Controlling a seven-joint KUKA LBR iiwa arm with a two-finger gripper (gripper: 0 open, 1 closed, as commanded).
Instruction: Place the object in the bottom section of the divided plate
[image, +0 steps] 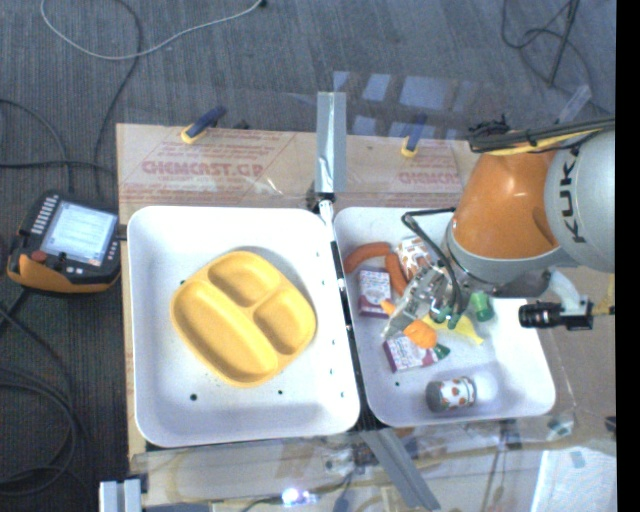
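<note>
A yellow divided plate (243, 317) lies tilted in the left bin (160, 400). Its compartments hold nothing. My gripper (416, 300) hangs low over the right bin (520, 390), among a pile of small items. Right beneath it are an orange carrot-like piece (421, 333) and a purple packet (403, 352). Nothing is visibly lifted between its parts.
The right bin also holds a sausage (367, 254), another purple packet (374, 291), a red-white packet (413, 257), a green piece (482, 305) and a small can (452, 392) lying near the front. A teach pendant (68, 243) rests left of the bench.
</note>
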